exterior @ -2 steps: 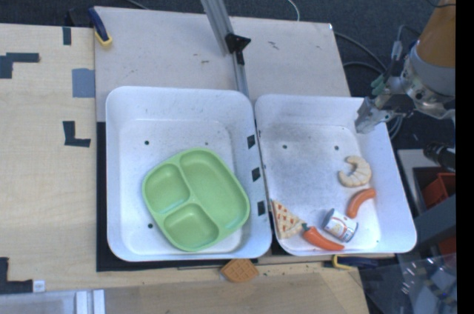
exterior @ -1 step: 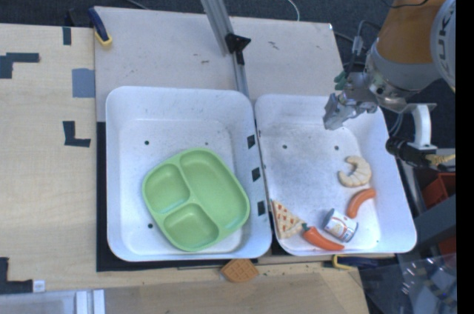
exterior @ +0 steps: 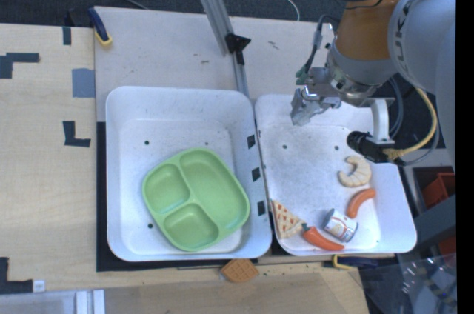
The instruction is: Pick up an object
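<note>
Two white bins sit side by side: the left bin [exterior: 118, 157] and the right bin [exterior: 311, 157]. One green divided plate [exterior: 195, 198] with three compartments. One croissant [exterior: 356, 172], one sausage [exterior: 361, 201], one small can [exterior: 341, 225], one carrot [exterior: 322, 238], one pizza slice [exterior: 286, 218]. One cracker-like piece [exterior: 238, 271] lies at the lower centre, outside the bins.

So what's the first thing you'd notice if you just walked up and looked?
Probably the bright green divided plate lying in the left bin. Next the big grey arm with its orange band coming in from the right, its gripper hanging over the top of the right bin. Then the toy food crowded near that bin's front: a croissant, a sausage, a small can, a carrot and a pizza slice.
</note>
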Available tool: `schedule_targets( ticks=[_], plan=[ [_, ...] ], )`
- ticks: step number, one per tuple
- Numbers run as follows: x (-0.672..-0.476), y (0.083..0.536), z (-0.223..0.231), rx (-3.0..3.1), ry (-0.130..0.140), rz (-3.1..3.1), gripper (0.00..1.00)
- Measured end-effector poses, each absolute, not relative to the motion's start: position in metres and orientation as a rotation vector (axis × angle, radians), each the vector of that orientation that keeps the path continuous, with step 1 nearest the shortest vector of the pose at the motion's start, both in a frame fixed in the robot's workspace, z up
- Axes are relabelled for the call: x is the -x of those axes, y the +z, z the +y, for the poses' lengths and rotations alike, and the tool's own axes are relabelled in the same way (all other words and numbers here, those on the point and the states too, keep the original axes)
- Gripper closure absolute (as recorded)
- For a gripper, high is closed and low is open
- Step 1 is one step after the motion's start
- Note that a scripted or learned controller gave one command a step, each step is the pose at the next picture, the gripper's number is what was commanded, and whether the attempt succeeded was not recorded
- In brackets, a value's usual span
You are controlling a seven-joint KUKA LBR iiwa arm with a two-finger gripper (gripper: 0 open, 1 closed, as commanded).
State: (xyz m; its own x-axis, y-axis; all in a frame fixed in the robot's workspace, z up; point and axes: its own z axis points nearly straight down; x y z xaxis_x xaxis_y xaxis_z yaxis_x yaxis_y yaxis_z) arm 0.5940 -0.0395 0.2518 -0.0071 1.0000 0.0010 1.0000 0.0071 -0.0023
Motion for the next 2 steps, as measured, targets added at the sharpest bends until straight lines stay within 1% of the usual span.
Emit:
schedule_targets(
  ticks=[1, 2],
  plan=[
    [-0.602, 0.235, 0.013, 2.212, 0.003, -2.226, 1.00],
    [-0.608, 0.241, 0.067, 2.212, -0.001, -2.228, 1.00]
  ],
)
